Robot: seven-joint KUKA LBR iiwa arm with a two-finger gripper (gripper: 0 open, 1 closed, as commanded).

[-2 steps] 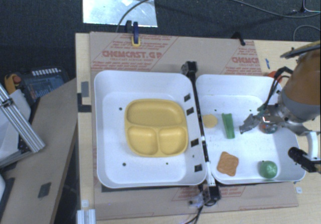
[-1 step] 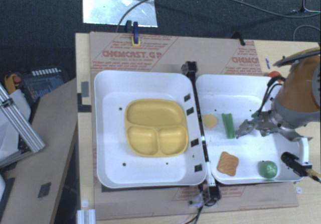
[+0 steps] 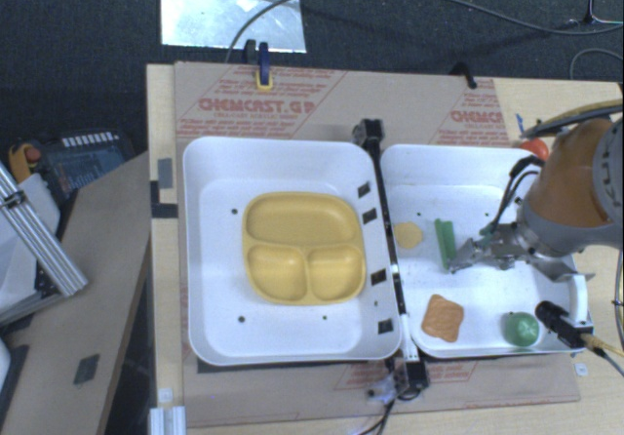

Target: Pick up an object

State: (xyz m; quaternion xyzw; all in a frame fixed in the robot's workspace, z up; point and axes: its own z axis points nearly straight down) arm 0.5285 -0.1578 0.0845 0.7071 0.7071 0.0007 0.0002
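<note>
The right bin (image 3: 458,168) holds a green stick (image 3: 445,243), a pale yellow round piece (image 3: 409,235), an orange flat piece (image 3: 443,318) and a green ball (image 3: 521,329). My gripper (image 3: 475,254) reaches in from the right and hangs low over the middle of this bin. Its tip lies just to the right of the green stick, close to its lower end; I cannot tell if it touches. The orange piece and the green ball lie apart from it, nearer the bin's front wall.
The left bin (image 3: 210,228) bears a yellow divided plate (image 3: 301,247). A black-clipped divider (image 3: 378,218) runs between the two bins. The arm's orange band (image 3: 575,184) stands over the right bin's right side. Cables cross the dark floor behind the bench.
</note>
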